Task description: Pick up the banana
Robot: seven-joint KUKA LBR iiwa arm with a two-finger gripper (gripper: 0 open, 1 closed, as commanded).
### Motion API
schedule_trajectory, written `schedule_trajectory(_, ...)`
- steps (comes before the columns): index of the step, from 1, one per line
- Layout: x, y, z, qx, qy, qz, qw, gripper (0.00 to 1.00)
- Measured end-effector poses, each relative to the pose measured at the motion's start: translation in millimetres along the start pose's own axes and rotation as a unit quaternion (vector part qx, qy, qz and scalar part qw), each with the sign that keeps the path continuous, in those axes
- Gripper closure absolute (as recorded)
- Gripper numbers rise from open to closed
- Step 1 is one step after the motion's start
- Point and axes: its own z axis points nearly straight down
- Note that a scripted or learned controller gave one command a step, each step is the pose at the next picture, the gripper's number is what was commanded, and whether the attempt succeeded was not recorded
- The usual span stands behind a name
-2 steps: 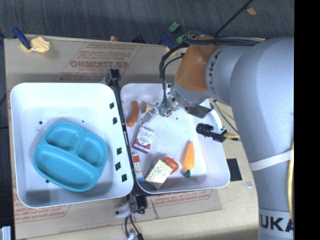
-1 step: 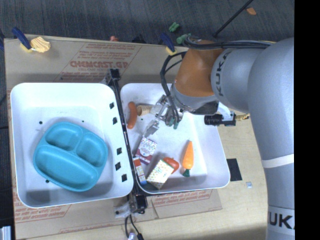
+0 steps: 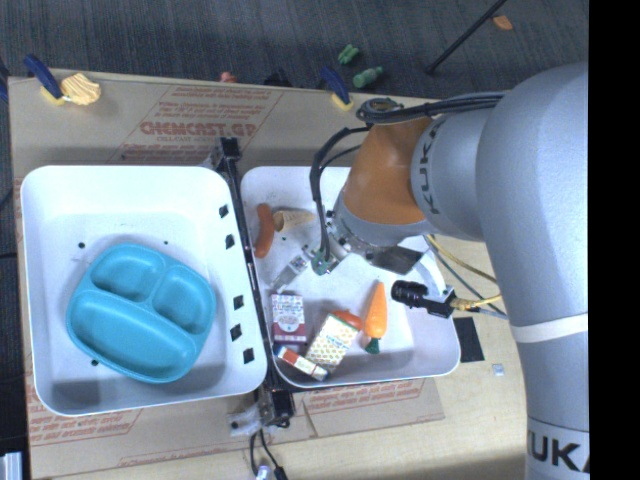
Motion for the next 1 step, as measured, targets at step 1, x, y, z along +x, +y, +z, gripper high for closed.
schedule_trajectory(1,-65.0,55.3,5.8,0.008,0.006,-0.037,0.9993,0.00)
